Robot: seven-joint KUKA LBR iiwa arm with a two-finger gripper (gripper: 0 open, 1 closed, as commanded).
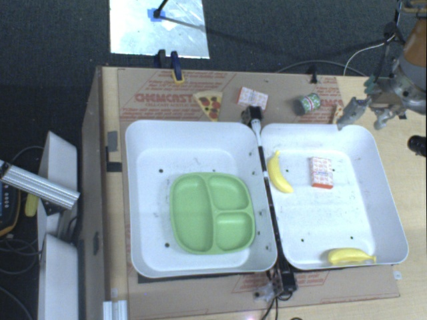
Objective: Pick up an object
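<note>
In the right bin (373, 179), a yellow banana (279, 173) lies near the left wall. A small red and white box (321, 172) sits just right of it. A second banana (350, 256) rests at the bin's front edge. My gripper (367, 115) hovers over the bin's far right corner, above and behind these objects. Its two fingers are spread and open, with nothing between them.
The left bin (147, 145) holds a green divided plate (213, 212). Behind the bins on the cardboard lie a toy pizza slice (209, 104), a small card (252, 97) and a small can (309, 103). Cables run along the back right.
</note>
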